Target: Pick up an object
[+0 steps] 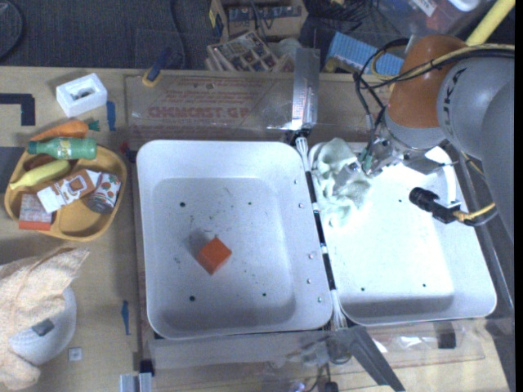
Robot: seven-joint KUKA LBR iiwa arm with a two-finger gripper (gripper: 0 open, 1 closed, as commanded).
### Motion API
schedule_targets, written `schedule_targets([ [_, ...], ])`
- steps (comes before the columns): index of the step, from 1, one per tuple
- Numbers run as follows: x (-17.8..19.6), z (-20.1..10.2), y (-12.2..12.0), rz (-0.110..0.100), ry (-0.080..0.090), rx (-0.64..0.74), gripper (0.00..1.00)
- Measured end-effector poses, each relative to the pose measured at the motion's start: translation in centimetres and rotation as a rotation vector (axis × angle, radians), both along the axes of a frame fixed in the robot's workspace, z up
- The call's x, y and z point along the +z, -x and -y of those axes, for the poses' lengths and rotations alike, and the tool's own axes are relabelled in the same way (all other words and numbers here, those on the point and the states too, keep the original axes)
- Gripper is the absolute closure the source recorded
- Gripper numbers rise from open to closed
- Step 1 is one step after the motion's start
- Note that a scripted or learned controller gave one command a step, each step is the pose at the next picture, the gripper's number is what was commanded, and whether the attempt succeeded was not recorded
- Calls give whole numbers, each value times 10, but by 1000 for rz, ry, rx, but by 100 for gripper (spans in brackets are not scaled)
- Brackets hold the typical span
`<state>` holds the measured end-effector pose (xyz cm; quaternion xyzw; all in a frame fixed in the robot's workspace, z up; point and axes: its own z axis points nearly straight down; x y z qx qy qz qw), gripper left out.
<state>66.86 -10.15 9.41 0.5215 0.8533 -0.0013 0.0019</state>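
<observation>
The orange block lies on the floor of the left bin, well apart from the hand, off to the hand's left and nearer the camera, across the seam where the two bins meet. It sits turned corner-on, about as wide as it is long, so no long axis stands out.

The hand is low over the far left corner of the right bin, touching or just above a pale, crumpled white-green object that lies just beside it, against that bin's left wall. Whether the hand is released or clenched cannot be told, since its tips are lost against the bright bin floor and the crumpled object.

By my reading the crumpled object is the nearer candidate for a pick; the block would call for a reach across the divide. The left bin holds the block, the right bin the crumpled object. Further left of the hand, on the tabletop, a yellow bowl holds toy foods.
</observation>
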Motion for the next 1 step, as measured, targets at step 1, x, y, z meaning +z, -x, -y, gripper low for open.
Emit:
schedule_targets([
  [1, 0, 1, 0, -3, 1, 43, 0],
])
